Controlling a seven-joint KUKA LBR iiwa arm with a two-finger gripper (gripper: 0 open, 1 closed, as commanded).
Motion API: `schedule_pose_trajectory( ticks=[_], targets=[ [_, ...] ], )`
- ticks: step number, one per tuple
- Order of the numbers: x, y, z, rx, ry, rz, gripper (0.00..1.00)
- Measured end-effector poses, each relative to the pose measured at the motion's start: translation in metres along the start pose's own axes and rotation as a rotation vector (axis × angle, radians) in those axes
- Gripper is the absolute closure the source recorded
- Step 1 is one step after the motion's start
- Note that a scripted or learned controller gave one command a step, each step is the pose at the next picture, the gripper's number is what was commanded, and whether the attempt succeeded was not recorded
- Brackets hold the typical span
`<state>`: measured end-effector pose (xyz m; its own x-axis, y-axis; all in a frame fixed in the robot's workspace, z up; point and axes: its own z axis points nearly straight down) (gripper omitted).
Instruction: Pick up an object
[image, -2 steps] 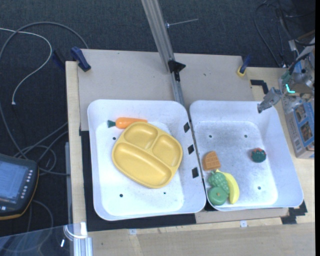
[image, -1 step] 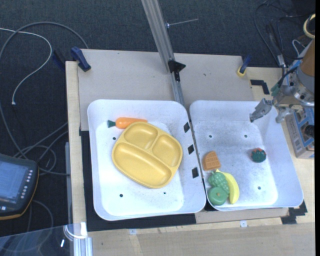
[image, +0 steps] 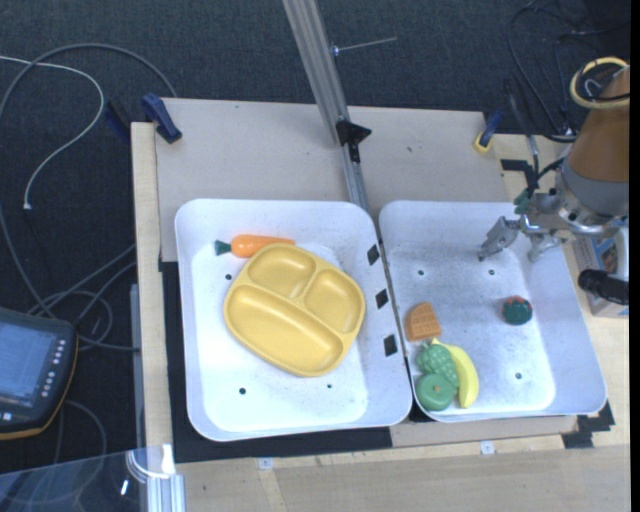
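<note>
My gripper (image: 517, 245) hangs over the upper right part of the right bin (image: 470, 225), fingers spread open with nothing between them. Below it, a small round green toy with a red top (image: 517, 311) lies on the bin floor. At the bin's lower left lie an orange waffle-like piece (image: 424, 322), a green grape bunch (image: 436, 358), a green apple (image: 434, 391) and a yellow banana (image: 464, 374), all packed close together. In the left bin, a yellow divided plate (image: 294, 308) rests with a toy carrot (image: 256, 244) beside its upper edge.
A metal pole (image: 325, 75) slants down to the gap between the bins. Blue clamps (image: 160, 118) sit on the bench's back corners. Cables and a tablet (image: 30, 370) lie on the floor at the left.
</note>
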<state>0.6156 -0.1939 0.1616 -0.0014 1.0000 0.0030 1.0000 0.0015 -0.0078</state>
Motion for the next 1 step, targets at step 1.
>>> schedule_pose_trajectory(
  ticks=[1],
  targets=[
    [0.0009, -0.0045, 0.0633, 0.001, 0.000, 0.001, 0.00]
  ],
)
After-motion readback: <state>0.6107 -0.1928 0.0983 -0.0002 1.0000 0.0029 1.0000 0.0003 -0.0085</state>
